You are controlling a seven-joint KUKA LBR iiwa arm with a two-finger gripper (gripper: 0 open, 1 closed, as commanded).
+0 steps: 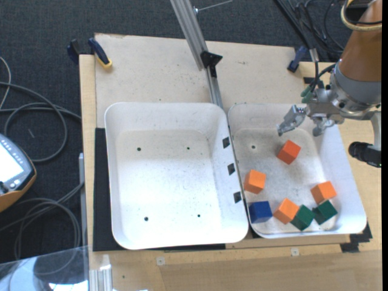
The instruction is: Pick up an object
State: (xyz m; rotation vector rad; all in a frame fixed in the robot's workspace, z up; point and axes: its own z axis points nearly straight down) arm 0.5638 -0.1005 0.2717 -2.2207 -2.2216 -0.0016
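Observation:
My gripper (302, 126) hangs over the back of the right bin (348, 177), its two fingers spread open with nothing between them. Just below it on the bin floor lies an orange cube (289, 151). Further forward sit more orange cubes (256, 180) (323, 191) (286, 210), a blue cube (260, 211) and two green cubes (302, 217) (326, 211), clustered near the front edge.
The left bin (115, 126) stands beside the right one, their walls touching. A slanted metal pole (189, 26) ends at the back between the bins. Clamps (100, 52) (297, 58) grip the board's far edge. Cables lie on the floor around the bench.

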